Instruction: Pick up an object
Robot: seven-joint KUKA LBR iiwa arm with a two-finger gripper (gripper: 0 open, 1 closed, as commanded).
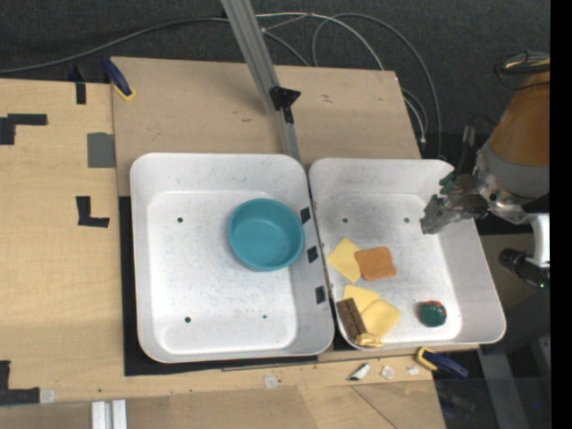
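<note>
Tool (440, 213) position was noted at the right bin's (474, 329) far right rim, its grip state not discernible and nothing seen held, while the orange block (375, 263) was found down-left of it, mid-bin, beside a yellow piece (343, 259).

Robotics lab test cell. Evidence: plywood bench (54, 195) with black tape markers, two white bins (147, 239) side by side, loose cables (375, 34) on dark floor, aluminium camera mast (250, 38).
</note>
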